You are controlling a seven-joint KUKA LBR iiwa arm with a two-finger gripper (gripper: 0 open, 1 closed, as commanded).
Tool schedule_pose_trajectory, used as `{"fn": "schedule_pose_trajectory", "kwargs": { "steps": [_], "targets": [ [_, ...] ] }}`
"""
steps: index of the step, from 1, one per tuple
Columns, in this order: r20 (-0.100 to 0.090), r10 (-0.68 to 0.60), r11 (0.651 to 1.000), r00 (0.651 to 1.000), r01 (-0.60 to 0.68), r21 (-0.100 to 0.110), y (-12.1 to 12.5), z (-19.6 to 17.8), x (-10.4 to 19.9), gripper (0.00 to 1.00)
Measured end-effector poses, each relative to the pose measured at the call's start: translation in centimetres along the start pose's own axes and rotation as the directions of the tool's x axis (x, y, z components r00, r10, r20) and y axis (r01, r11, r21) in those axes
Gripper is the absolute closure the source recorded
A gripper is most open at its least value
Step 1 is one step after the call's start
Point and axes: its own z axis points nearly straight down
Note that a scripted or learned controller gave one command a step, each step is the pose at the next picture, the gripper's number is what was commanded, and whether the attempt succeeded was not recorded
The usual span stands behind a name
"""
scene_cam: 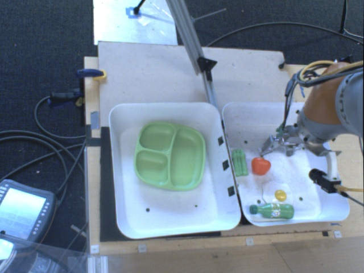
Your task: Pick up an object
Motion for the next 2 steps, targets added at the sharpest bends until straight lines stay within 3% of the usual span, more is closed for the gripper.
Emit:
{"fn": "schedule_pose_trajectory", "kwargs": {
  "steps": [1,2],
  "targets": [
    [0.002,0.000,1.000,1.000,0.000,-0.007,0.2,-1.4,-0.1,1.00],
    [0.002,-0.004,1.000,1.000,0.004,-0.010,0.4,-5.7,0.1,1.00]
  ]
}}
